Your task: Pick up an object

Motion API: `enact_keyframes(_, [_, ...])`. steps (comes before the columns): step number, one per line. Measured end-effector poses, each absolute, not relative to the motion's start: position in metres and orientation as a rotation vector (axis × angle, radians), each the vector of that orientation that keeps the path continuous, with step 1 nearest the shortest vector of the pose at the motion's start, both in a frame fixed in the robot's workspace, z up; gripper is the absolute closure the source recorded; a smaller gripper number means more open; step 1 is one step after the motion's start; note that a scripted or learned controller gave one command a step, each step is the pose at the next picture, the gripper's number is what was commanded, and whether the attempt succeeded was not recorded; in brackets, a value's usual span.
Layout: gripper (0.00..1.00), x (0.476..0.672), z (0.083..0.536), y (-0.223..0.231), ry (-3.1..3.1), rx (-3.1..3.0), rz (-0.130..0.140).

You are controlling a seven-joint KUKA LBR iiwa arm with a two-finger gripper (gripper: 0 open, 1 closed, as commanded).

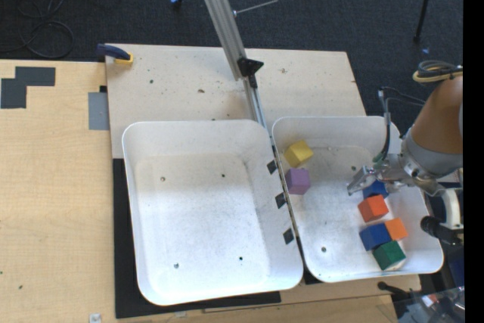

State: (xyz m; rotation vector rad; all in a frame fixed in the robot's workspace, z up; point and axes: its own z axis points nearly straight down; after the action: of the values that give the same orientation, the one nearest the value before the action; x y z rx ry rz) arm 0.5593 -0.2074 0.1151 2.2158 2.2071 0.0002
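From my console, working left to right, the left bin [198, 215] has only bare white floor showing, so nothing there concerns me; the trouble all lies in the right bin [333, 253]. At about ten o'clock in that bin sits a yellow cube [298, 153], tilted on an edge, with a purple cube [299, 181] touching it just below, both hard against the divider wall; a grab there could jam a finger on the wall or nudge one block while closing on the other. Farther right, the gripper [368, 181] hangs low at the bin's three o'clock side, and I cannot tell whether anything is in it or how its jaws stand. Directly beneath and at five o'clock from it is the cluster I judge to be the target: a blue cube [376, 190] partly hidden by the tool, a red-orange cube [373, 209] touching it, then an orange cube [396, 228], another blue block [373, 237] and a green cube [390, 256] packed together near the rim. The blocks look small, matte, hard-edged and easy to pinch alone, but crowded like this, I expect a descent could land on a top face, wedge between neighbours, or scatter them against the bin wall.
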Motion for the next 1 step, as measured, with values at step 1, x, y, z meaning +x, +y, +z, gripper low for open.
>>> enact_keyframes(1, [1.00, 0.5614, 0.1292, -0.2077, 2.203, 2.216, 0.009])
